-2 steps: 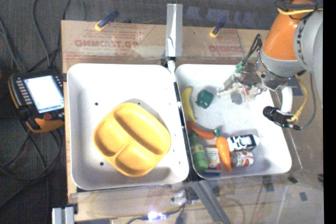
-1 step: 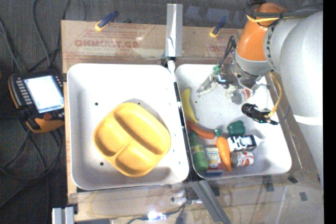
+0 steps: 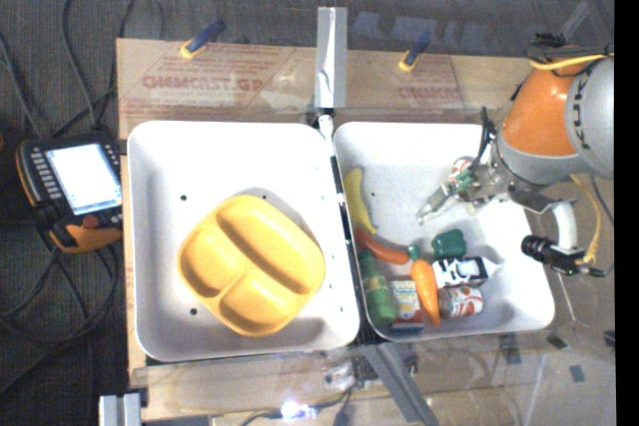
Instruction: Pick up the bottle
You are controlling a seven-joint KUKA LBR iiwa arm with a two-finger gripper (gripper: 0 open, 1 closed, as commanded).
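I'm in over the right bin (image 3: 519,314) now, my pincer (image 3: 447,197) hanging above its bare white floor toward the far side. Whether it's spread or closed, I cannot tell from up here; the metal blurs into one small tangle.

The bottle (image 3: 377,292) lies in the near left corner of this bin, green, pressed along the left wall and well apart from me. It's crowded (very crowded). A carrot (image 3: 426,290) lies just to its right, with a boxy packet (image 3: 403,300) wedged between them. A second carrot (image 3: 382,247) slants across the bottle's far end. Farther along the wall curves a banana (image 3: 353,198). To the right of the pile sit a small green block (image 3: 449,241), a black-and-white carton (image 3: 462,268) and a can with a red label (image 3: 461,301), all packed close together.

Over in the left bin (image 3: 150,244), a yellow divided plate (image 3: 252,262) lies upside-looking at a tilt, well clear of everything. A handheld screen (image 3: 75,180) glows on the floor, far left.
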